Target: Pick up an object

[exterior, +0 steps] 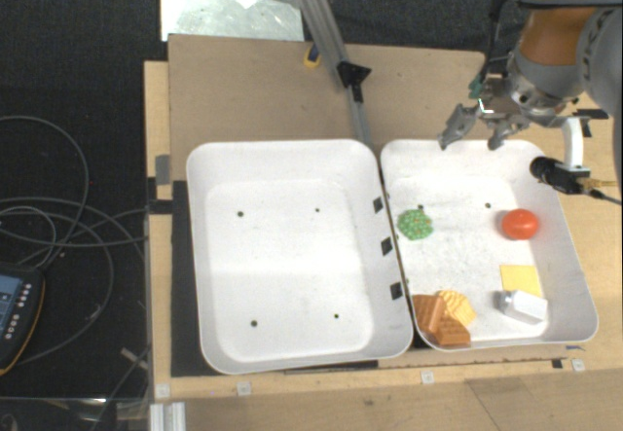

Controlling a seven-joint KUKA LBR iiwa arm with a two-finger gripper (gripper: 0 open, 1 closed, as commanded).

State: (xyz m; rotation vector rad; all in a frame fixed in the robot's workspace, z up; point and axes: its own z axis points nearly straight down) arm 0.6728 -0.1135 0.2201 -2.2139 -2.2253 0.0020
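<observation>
My gripper [474, 134] hangs above the far rim of the right bin [458, 155], fingers spread open with nothing between them. Below it in that bin lie a green knobbly ball [416, 224], a red tomato-like ball [520, 224], a yellow flat block [521, 278], a small grey-and-white box [519, 305] and an orange waffle-like piece [444, 316] in the near left corner. All of these sit well apart from the gripper, nearer the front.
The left bin [209, 254] lies beside the right one, joined by black clips [386, 245]. A grey pole [321, 11] slants across the back of the bench. Cables trail on the dark floor at left.
</observation>
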